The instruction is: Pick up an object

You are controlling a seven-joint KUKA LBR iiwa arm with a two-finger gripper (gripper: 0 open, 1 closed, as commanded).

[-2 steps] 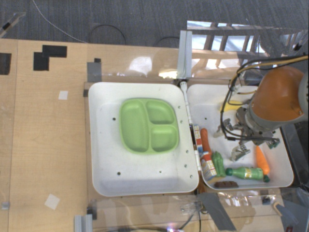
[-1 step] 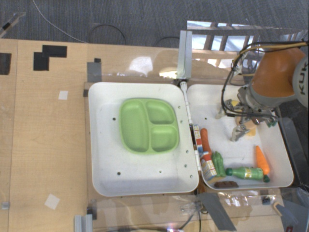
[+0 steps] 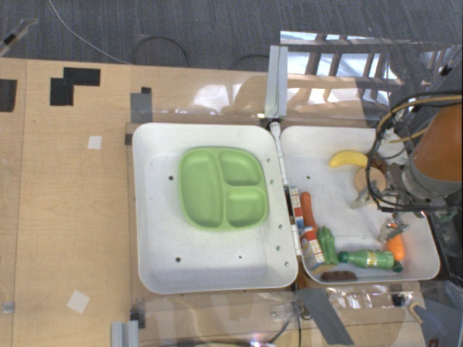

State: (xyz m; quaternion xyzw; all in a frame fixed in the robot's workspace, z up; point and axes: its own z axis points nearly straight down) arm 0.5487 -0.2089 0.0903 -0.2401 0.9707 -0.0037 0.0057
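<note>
Camera view looks down on two white bins side by side. The left bin (image 3: 152, 259) holds a green divided plate (image 3: 222, 187). The right bin (image 3: 318, 150) holds a banana (image 3: 349, 158) near its back, a hot dog (image 3: 307, 208) along its left wall, a green bottle (image 3: 370, 259) lying on its side near the front, and a small orange piece (image 3: 396, 247) at the right. The gripper (image 3: 394, 228) hangs just above that orange piece; whether it is open or closed cannot be told, and nothing is seen held.
</note>
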